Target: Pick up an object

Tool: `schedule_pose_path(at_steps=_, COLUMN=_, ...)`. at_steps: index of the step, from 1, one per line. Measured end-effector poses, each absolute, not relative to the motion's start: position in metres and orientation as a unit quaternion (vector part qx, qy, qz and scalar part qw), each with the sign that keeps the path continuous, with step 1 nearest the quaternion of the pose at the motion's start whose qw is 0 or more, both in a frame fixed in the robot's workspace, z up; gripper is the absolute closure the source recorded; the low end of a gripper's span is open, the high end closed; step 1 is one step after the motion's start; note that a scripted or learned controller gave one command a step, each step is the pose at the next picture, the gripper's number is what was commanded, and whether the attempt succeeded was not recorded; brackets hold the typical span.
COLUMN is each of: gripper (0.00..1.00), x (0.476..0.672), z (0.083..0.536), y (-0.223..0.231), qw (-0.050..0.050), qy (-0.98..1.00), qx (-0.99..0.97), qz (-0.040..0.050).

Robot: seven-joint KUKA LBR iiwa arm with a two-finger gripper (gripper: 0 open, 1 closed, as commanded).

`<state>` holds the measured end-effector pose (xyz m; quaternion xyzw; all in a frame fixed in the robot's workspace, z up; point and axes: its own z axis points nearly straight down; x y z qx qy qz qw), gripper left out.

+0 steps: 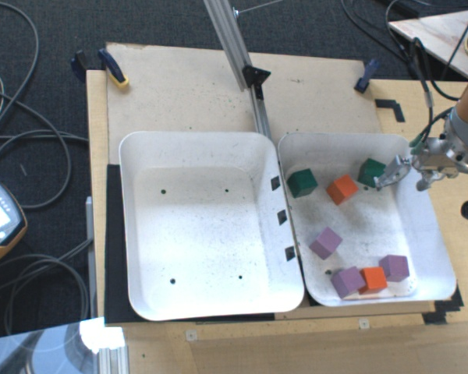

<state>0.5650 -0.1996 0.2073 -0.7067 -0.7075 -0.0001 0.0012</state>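
The right bin holds several small blocks. A green block and an orange block lie near its back left. A second green block sits at the back, touching or just left of my gripper's left finger. My gripper hangs over the bin's back right corner. It is open, and I see nothing between its fingers. A purple block lies mid-bin. Two purple blocks and an orange block cluster at the front.
The left bin stands beside the right one, with black clips along the shared rim. A metal rail slants in from the top. Blue clamps grip the board's back edge. Cables trail on the floor at left.
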Motion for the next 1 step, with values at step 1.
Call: schedule_pose_path(at_steps=1, gripper=0.00, x=0.5452, z=0.2518, y=-0.2089, qw=-0.003, qy=-0.707, qx=-0.707, qz=-0.0011)
